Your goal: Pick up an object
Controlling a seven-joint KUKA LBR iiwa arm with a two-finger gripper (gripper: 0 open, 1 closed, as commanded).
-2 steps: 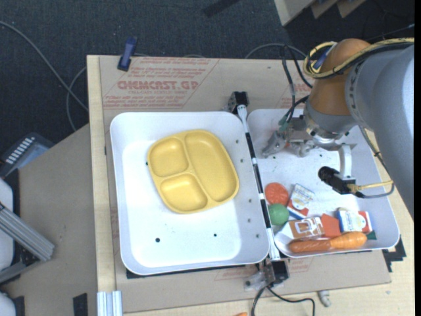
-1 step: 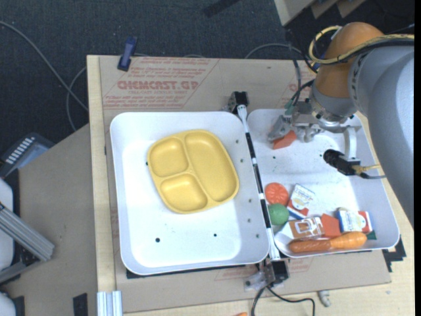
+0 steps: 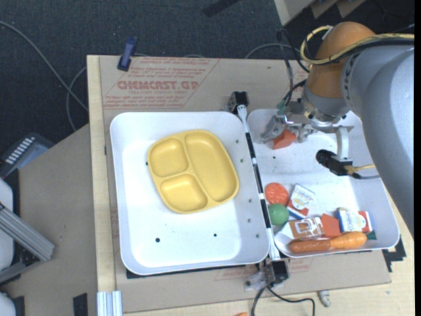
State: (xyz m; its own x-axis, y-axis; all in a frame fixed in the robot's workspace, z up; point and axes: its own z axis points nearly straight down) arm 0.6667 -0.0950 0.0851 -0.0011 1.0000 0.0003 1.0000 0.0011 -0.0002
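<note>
Clearly the gripper [image 3: 287, 131] sits low in the right bin [image 3: 376, 188], far from the toy heap [image 3: 316, 222], its fingers narrowly parted around a red piece [image 3: 284, 141], apparently to isolate one graspable object.

Red print reading "CHEMCAST GP" runs across the brown protective paper of the bench board [image 3: 158, 84] behind the bins; the finer lines above and below it are too small to read, as is the printing on the small food packets [image 3: 309, 228] in the right bin
</note>
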